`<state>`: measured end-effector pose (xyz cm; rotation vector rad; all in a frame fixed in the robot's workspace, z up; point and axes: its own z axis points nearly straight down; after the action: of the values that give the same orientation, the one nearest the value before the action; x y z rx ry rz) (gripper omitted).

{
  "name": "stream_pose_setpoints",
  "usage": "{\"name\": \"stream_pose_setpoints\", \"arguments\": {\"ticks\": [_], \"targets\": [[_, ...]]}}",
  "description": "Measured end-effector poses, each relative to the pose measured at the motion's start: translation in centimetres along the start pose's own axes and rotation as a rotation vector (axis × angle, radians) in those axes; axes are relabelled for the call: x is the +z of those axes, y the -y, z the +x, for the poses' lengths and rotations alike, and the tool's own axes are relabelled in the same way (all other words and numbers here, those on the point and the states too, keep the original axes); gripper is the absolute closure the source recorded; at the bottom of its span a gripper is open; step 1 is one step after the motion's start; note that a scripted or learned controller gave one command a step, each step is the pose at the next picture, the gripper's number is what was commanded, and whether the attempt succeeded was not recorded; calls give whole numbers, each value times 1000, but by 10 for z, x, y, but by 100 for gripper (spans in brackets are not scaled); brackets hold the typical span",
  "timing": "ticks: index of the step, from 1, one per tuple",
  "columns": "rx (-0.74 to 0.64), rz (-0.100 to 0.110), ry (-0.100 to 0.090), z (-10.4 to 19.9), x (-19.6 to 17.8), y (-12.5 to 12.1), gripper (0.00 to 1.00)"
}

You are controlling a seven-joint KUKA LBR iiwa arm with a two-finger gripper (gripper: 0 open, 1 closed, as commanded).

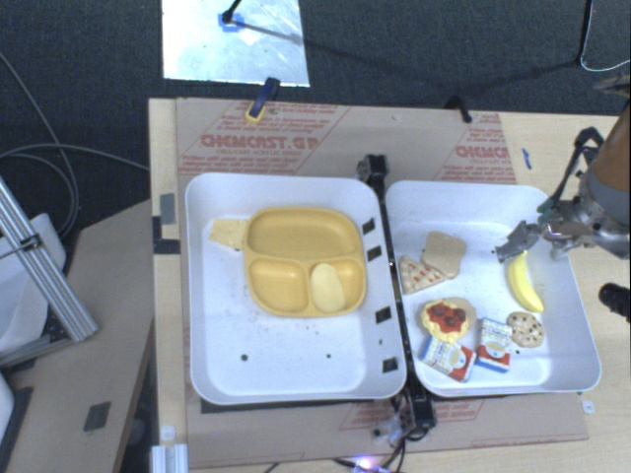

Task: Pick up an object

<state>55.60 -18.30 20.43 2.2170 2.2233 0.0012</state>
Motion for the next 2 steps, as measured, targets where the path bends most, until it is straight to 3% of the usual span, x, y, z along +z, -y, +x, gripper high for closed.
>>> {"name": "stream_pose_setpoints", "arguments": {"ticks": [1,2], "targets": [[2,0,1,-24,124,-18,0],[1,-4,1,-24,109,-20,100]]}}
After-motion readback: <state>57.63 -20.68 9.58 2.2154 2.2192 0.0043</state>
